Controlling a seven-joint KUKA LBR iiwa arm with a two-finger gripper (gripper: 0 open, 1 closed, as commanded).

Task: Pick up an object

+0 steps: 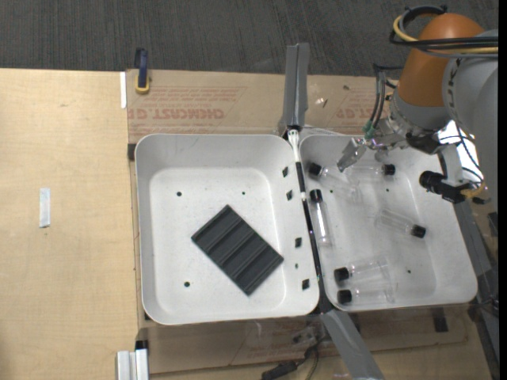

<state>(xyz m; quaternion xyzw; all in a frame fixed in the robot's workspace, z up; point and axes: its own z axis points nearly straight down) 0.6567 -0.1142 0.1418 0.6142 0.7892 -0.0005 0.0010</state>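
Here the gripper [354, 150] hangs over the right bin [444, 291]; whether it is spread, I cannot tell. Clear tubes [366, 274] lie below it, a dark ridged block [237, 249] far left.

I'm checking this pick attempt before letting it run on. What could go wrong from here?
1. The items in the right bin are clear tubes with small black caps; they are hard to see and round, so they could roll or slip out of a grasp.
2. The gripper hangs near the bin's back rim and the centre divider, so a descent might clip one of them.
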